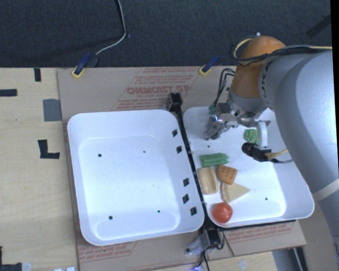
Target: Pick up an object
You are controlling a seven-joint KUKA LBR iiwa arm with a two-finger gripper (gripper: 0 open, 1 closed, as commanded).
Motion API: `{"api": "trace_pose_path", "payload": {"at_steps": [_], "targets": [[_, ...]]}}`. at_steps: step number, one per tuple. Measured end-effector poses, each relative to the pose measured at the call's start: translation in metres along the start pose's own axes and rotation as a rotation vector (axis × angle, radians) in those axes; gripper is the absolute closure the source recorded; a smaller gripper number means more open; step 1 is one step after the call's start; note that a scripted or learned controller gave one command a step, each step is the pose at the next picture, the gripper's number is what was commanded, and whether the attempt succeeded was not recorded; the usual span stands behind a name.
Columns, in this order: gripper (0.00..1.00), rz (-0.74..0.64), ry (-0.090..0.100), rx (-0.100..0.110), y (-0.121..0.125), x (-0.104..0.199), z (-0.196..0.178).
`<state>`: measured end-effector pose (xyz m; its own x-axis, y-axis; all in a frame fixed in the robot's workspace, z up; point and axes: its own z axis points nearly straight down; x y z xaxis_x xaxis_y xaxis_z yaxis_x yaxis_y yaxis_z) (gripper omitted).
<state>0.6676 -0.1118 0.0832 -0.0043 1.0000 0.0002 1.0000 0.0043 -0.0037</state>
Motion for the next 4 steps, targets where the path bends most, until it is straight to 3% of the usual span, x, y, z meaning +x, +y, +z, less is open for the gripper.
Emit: {"api": "trace_pose_path", "payload": {"at_steps": [1,2,3,4], "targets": [[1.0,0.007,-0.004,-0.007,0.0,-0.066,-0.043],[1.0,-0.001,0.0,-0.001,-0.013,0.005,0.0],[1.0,0.004,-0.002,-0.011,0.002,-0.023,-0.075],[1.0,0.001,-0.001,0.0,0.0,0.015,0.003]]}}
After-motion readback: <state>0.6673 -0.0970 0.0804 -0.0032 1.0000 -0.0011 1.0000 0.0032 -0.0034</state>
